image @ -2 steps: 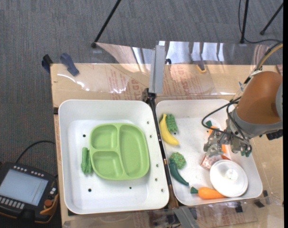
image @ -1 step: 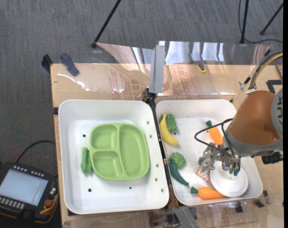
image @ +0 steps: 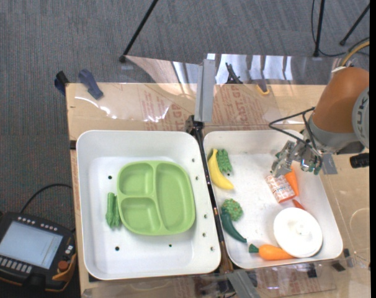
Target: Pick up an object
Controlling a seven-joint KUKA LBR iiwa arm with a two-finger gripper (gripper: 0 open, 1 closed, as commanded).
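Over right bin's [image: 334, 228] far-right part, gripper [image: 298, 158] hangs; finger state: cannot tell. Packet [image: 279, 187] and carrot [image: 291, 182] just below it. Banana [image: 218, 172] near left wall, broccoli [image: 232, 209] mid-left, white plate [image: 298, 231] near front-right corner, second carrot [image: 273, 252] at front edge. Left bin [image: 89, 166]: green tray [image: 156, 197].

Divided plate [image: 156, 197] in left bin [image: 89, 160]; banana [image: 218, 172] in right bin [image: 262, 144].

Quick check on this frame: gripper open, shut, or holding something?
Gripper: cannot be told; it hangs over the right bin, just above the small red-and-white packet, with nothing seen held.
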